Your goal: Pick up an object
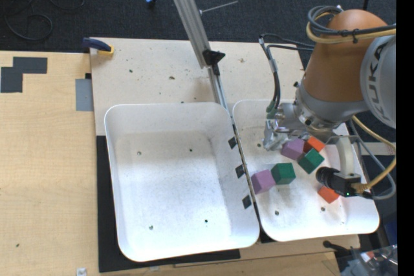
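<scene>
Metal gripper (275,134) low in right bin (362,223), finger state unclear; matte purple block (293,149) and green cube (283,172) beside it

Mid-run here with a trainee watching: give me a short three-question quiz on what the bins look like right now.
1. True or false: the blocks lie in the right bin.
2. Which block touches the green block near the divider: A) the purple block, B) the orange block, C) a yellow block?
3. Fill in: the hand hangs over the ____ bin.

Key:
1. True; the left bin shows only dark specks.
2. A; the purple block sits against its left side.
3. Right; it hangs near that bin's upper left, beside another purple block.
</scene>
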You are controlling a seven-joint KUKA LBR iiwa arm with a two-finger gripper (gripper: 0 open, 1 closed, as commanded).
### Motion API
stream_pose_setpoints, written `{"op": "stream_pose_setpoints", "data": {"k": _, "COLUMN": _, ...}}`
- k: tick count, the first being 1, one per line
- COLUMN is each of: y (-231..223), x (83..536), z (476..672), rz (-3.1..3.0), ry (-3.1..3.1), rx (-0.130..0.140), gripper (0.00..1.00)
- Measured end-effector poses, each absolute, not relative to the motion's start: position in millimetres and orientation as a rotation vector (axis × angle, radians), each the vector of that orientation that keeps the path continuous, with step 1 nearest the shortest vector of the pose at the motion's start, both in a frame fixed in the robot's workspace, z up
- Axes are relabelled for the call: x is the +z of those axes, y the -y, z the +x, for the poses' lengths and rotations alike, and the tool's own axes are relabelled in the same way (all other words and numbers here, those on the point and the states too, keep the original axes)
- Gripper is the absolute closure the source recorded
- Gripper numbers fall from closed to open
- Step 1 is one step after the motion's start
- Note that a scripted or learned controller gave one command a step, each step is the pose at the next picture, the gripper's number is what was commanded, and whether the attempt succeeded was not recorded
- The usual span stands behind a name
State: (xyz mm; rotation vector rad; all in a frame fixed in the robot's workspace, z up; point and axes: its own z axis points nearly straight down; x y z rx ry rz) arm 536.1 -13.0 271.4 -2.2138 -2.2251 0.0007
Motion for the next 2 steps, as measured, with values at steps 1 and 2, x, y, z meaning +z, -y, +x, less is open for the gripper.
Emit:
{"op": "stream_pose_setpoints", "data": {"k": 1, "y": -30, "x": 259, "z": 558.7, "rz": -2.216, "ry": 2.224, "rx": 0.003, "gripper": 1.00}}
{"op": "stream_pose_setpoints", "data": {"k": 2, "y": -72, "x": 252, "z": 563.7, "rz": -2.217, "ry": 2.223, "rx": 0.003, "gripper": 1.00}}
